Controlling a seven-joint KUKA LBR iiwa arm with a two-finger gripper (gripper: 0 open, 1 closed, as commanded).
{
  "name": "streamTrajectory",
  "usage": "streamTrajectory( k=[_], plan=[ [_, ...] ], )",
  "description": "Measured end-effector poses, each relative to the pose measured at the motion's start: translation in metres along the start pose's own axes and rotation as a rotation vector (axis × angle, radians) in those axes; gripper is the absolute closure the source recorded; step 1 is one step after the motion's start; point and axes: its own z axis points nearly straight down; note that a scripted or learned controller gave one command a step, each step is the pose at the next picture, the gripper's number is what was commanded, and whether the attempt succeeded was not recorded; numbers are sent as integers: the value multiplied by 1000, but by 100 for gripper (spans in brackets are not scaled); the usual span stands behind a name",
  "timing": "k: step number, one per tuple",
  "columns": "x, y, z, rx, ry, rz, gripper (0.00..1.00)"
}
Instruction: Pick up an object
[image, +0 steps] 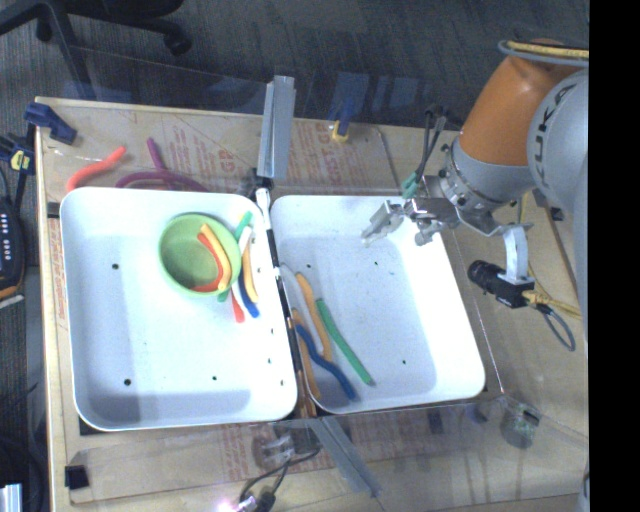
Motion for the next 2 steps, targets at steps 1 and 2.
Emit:
streamTrajectory(
  k=[1, 2],
  plan=[
    [50, -26, 144, 2, 0, -63, 0],
    [54, -86, 167, -14, -20, -182, 0]
  ],
)
